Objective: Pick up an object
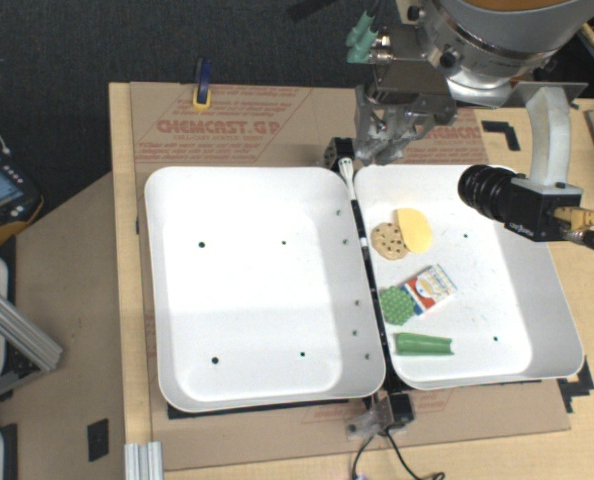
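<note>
Tool (385,140) above right bin's (537,298) far rim; grip state unclear; cookie (387,239) nearer camera, apart.

The arm (507,18) is reaching in from the upper right, its grey body with the orange band hanging above the far edge of the right bin (537,358). The gripper (387,143) is pointing down, hovering just beyond that bin's far left corner, nothing showing between its fingers.
</note>
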### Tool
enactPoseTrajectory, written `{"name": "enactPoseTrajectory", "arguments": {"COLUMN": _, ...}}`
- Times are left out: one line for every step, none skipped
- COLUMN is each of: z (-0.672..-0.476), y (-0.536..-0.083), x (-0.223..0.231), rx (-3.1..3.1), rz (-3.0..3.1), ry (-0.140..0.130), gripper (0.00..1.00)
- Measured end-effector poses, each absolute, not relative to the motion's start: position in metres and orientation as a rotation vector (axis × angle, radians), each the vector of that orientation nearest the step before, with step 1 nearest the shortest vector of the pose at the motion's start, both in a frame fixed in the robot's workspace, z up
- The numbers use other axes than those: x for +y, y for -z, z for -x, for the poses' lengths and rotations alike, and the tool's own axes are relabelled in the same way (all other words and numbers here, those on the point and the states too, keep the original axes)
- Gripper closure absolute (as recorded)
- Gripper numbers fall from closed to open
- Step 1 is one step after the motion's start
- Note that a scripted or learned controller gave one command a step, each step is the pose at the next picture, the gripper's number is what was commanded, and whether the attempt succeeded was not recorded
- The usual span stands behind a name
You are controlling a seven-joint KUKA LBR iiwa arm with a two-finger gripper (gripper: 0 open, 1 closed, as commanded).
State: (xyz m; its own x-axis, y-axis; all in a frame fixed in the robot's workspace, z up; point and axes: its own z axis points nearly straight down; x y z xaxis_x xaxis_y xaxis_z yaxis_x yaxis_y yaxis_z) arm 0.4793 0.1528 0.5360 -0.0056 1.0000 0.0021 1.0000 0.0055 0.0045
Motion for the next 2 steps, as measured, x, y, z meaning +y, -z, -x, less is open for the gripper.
{"name": "enactPoseTrajectory", "arguments": {"z": -0.4788, "y": -0.5347, "x": 0.2087, "rx": 2.229, "rz": -2.213, "ry": -0.005, "gripper": 1.0}}
{"name": "enactPoseTrajectory", "arguments": {"z": -0.4793, "y": -0.5351, "x": 0.2053, "rx": 2.222, "rz": -2.219, "ry": -0.004, "gripper": 0.0}}
